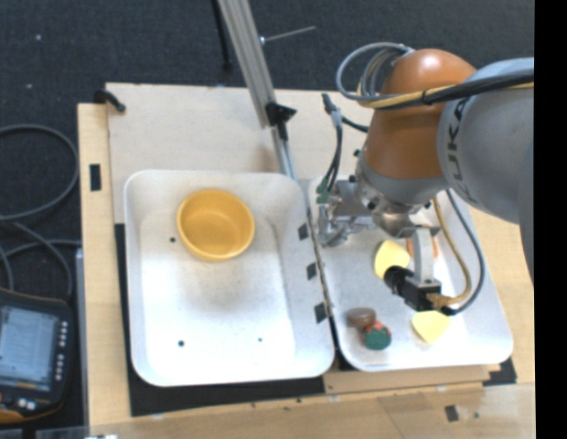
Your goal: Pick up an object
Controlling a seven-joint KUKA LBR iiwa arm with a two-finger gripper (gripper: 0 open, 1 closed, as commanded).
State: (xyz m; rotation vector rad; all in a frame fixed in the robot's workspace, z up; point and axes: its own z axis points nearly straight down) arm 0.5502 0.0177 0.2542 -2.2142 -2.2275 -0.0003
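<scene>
- Clearly, the yellow bowl [216,224] stands upright, mouth up, in the upper-left part of the left bin [219,323]. It is round, so it has no long axis and points no way along the bin floor.
- The bowl stands apart from every wall of its bin. Bare floor spreads below it and to its right.
- A brown lump [360,317] lies in the lower-left part of the right bin [480,323]. It is a little wider than tall, its long axis roughly left to right in the frame.
- A green ball [379,338] lies just beside the lump at its lower right, near the bin's lower wall. Whether the two touch cannot be made out.
- A yellow wedge [430,326] lies right of them, apart. It is too small to give a heading.
- A yellow round piece [389,259] lies mid-bin, its right side hidden by robot parts.
- The gripper [334,219] hangs over the upper-left part of the right bin, close to the wall beside the left bin. How its jaws stand cannot be told.
- The arm [466,144] covers the bin's upper right, hiding what lies beneath.
- Bare floor shows in the right bin's lower-right corner. The table [174,126] shows bare above the left bin.
</scene>
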